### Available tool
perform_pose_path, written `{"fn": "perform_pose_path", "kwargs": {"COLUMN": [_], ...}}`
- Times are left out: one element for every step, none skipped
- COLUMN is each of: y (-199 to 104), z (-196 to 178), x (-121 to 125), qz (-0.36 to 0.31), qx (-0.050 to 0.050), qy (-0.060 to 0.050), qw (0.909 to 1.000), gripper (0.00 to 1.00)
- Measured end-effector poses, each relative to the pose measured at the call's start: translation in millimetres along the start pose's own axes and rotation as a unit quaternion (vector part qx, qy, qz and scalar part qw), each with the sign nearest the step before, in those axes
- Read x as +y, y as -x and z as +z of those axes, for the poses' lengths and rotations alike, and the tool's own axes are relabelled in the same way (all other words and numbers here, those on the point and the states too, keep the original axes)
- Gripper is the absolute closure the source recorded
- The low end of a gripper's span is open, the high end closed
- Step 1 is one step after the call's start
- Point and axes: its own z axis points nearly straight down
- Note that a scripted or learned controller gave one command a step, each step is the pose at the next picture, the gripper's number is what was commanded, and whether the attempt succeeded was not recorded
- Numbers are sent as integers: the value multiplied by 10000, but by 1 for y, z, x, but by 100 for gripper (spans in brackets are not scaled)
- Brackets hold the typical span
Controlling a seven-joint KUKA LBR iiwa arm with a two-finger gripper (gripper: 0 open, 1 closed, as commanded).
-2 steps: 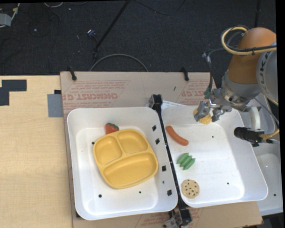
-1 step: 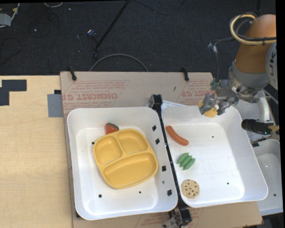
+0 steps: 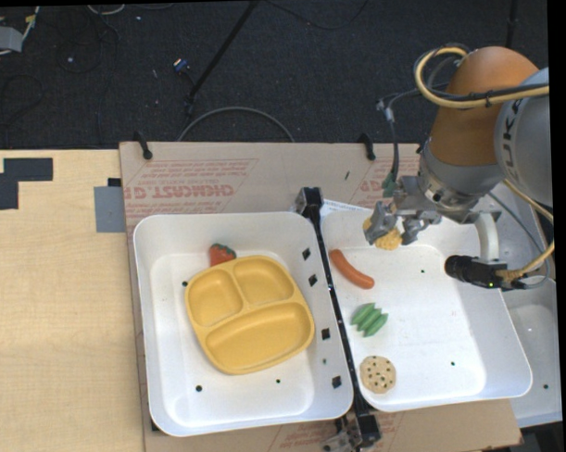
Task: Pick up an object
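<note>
The left bin [image 3: 168,382] holds a yellow divided plate [image 3: 249,311] with three compartments, sitting at a slight angle. A cardboard sheet [image 3: 216,176] with mirrored red lettering lies under both bins on the pale wooden desk [image 3: 55,321]. Black cables [image 3: 233,116] loop across the dark floor [image 3: 102,78] behind.

Divided plate [image 3: 250,313] in left bin [image 3: 168,382]; sausage [image 3: 351,269], beans [image 3: 369,318], cookie [image 3: 377,374] in right bin [image 3: 491,352].
</note>
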Motion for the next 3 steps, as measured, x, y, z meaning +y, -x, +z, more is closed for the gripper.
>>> {"fn": "perform_pose_path", "kwargs": {"y": [-51,-108,-150], "z": [-9,-15,-3], "x": [-13,-27,-39], "qz": [-6,-11,1], "qx": [2,3,-7], "qy": [5,2,-2], "qw": [10000,10000,10000], "gripper": [100,100,100]}}
